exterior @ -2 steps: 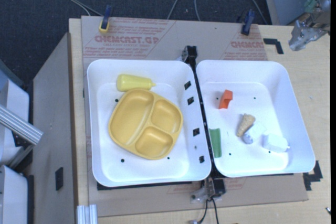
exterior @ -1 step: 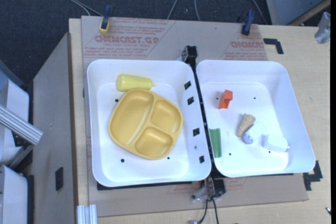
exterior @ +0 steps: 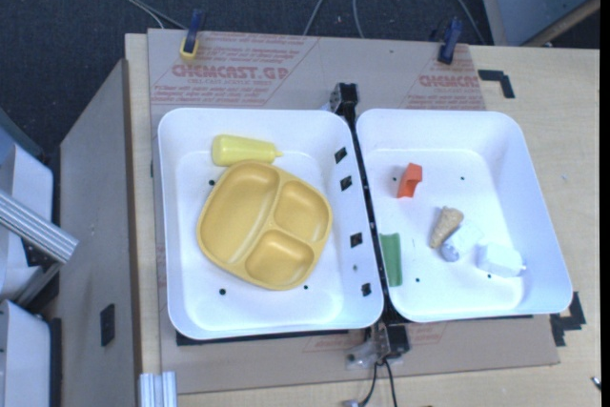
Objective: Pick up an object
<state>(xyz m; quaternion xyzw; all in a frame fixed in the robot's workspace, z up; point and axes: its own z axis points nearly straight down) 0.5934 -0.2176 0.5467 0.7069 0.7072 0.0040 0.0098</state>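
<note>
Two white bins sit side by side on the bench. The left bin [exterior: 181,300] holds a yellow divided tray [exterior: 265,224] lying flat near its centre, with a yellow bottle [exterior: 244,149] on its side touching the tray's upper edge. The right bin [exterior: 543,234] holds four small items, well spread: an orange block [exterior: 410,180] toward the upper left, a green bar [exterior: 391,259] lying along the left wall, a tan cone [exterior: 446,227] near the middle, and a pale clear piece [exterior: 500,258] to the cone's right, hard to identify against the white floor.

Gripper state: cannot tell; neither arm nor gripper is over the bins.

The task names no particular object, so any item qualifies. By judgement, the orange block is the easiest candidate: it stands apart from walls and neighbours, leaving room on both sides. The green bar lies against the wall, which likely blocks one side. The tray is probably too wide and flat for a two-finger grasp.

No pick has begun.
</note>
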